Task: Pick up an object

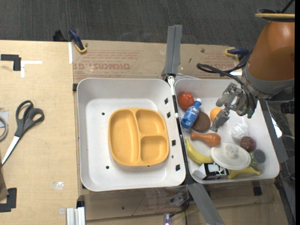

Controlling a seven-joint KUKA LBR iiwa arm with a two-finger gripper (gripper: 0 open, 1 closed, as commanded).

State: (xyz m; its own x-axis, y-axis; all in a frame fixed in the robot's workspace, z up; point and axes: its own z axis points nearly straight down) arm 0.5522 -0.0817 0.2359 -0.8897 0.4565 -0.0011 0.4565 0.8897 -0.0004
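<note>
The gripper [224, 112] hangs with fingers spread, holding nothing, just over the orange ball [215, 113]. The brown ball [202, 122] and blue bottle [190, 114] crowd its left; closing here could catch a neighbour and push the orange ball away.

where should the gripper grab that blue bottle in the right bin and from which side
Grip the blue bottle across the middle of its body, coming straight down from above. It lies on its side, tilted, with its white cap toward the bin's far side, so its long round sides face up. Set the fingers across the narrow width. The tomato and the brown round thing sit close, so room is probably tight.
</note>
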